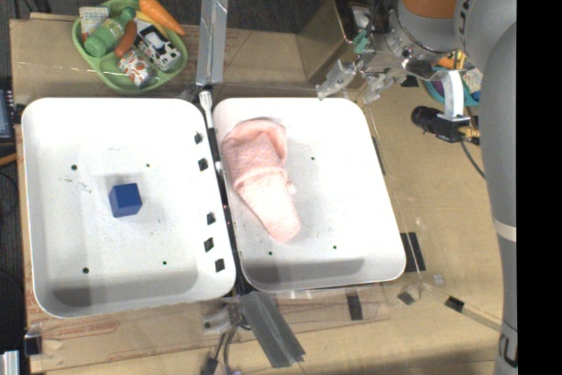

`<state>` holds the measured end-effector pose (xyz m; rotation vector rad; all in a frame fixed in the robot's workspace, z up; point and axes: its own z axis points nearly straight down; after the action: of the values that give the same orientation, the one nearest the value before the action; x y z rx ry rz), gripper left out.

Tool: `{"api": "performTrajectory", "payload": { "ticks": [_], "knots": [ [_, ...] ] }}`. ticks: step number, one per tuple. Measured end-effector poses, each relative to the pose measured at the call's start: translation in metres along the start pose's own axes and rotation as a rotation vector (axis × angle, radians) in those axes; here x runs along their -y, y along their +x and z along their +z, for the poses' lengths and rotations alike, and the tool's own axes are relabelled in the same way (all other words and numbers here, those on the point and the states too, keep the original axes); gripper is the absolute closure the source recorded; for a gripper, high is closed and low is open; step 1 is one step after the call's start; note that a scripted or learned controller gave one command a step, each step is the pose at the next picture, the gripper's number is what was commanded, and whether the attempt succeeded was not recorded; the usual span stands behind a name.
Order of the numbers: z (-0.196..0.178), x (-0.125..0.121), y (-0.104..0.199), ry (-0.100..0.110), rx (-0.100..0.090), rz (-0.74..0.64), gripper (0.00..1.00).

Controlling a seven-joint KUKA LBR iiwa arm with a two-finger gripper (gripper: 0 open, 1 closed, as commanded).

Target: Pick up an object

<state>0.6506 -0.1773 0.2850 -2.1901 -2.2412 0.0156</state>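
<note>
**Nothing picked up yet**

You had a blue cube in the left bin and a floppy pink cloth in the right bin. At two o'clock, the gripper hung spread and empty. The cloth might slip out.

The arm is cut off by the top edge, its upper part out of frame; the gripper, above the right bin's far edge, is too small and cluttered to tell how its fingers stand; the items in the green bowl at the bench's far left corner overlap, several too small to name.
</note>
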Motion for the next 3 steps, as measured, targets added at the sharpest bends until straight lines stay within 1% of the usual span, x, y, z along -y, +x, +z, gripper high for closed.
{"api": "performTrajectory", "payload": {
  "ticks": [1, 2, 3],
  "knots": [
    [0.084, 0.036, 0.054, -0.006, 0.0, 0.009, 0.0],
    [0.194, 0.01, 0.045, -0.012, 0.0, -0.063, 0.0],
    [0.193, -0.011, 0.04, -0.013, 0.001, -0.188, 0.0]
  ]
}}
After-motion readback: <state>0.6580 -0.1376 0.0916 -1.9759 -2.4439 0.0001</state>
